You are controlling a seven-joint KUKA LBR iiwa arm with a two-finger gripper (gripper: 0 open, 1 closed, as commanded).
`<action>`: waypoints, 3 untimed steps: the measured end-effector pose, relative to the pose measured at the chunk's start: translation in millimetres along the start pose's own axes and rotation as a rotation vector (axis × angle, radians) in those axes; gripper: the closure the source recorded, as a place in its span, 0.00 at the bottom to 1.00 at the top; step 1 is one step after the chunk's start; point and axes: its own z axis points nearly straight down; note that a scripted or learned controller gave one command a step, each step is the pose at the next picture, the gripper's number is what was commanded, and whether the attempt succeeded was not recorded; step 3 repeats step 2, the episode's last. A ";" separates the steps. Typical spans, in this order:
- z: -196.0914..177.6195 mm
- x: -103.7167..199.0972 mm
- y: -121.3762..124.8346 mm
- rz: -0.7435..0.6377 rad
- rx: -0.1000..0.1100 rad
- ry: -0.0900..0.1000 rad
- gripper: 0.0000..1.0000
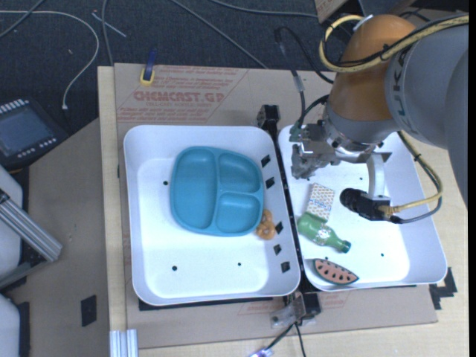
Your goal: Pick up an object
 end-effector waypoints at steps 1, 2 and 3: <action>-1.8 54.5 33.5 0.000 -0.003 0.000 1.00; -1.8 51.1 32.1 0.004 0.001 -0.002 0.00; -1.8 51.1 32.1 0.004 0.001 -0.002 0.00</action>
